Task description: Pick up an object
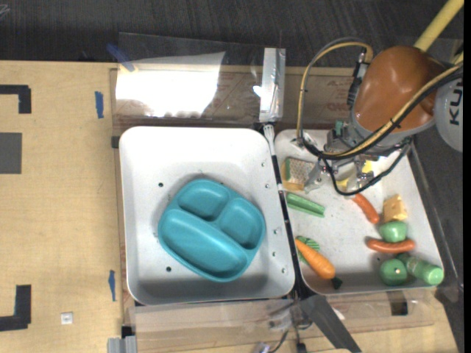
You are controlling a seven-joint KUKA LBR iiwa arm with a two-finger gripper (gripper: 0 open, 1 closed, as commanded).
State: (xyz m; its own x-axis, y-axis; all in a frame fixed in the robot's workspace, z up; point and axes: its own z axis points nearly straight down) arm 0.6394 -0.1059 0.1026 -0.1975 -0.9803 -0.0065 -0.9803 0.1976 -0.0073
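Just below the tool [333,173], grip state unclear, a green bean pod [305,204] on the right bin [346,230] floor

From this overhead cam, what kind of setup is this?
Likely a robot grasping test bench, not a kitchen. Two shallow white bins sit side by side; the left holds a teal divided plate, the right toy food such as a carrot. The gripper hangs over the right bin.
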